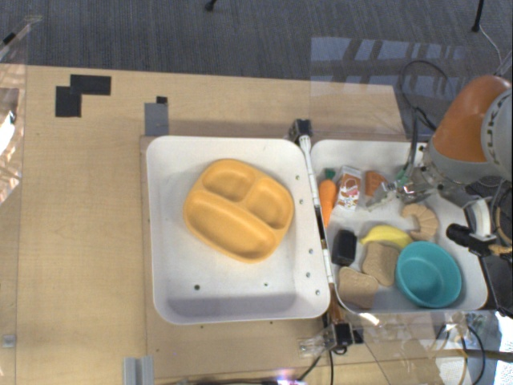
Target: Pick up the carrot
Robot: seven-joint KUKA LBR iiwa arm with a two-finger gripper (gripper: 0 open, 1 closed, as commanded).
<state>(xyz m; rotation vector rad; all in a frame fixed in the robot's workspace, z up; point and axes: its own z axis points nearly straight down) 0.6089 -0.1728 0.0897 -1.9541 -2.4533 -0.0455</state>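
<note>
Carrot (326,198) first: we see it lying in the right bin (377,305), tucked against that bin's left wall, its green top pointing away from us and its orange body running along the divider between the 2 bins. It rests on the bin floor, untouched, with nothing around it that looks like a grasp.

We find the gripper (403,188) further right in the same bin, near the far side, hanging below the grey arm with its orange band (473,119). It sits close to a small reddish item (373,183) and a white packet (349,189), and both of those lie between it and the carrot. We cannot tell from this view how the pincer stands; the tip is a small tangle of metal and cable, too fine to read.

We judge the task as barely started. The carrot is not lifted, not held, and the gripper is apart from it. What is left is nearly everything: move the tool leftward across the bin over the packet, line it up across the carrot's narrow body, come down, close, and lift.

We expect the wall to be the awkward part, since the carrot lies just beside it and 1 finger would need room on that side.

Other things share the right bin: a banana (387,234), a teal bowl (429,274), a black block (345,247) and some tan bread-like pieces (359,287). The left bin (172,215) bears a yellow divided plate (239,208) with 3 compartments, well apart from the carrot.
</note>
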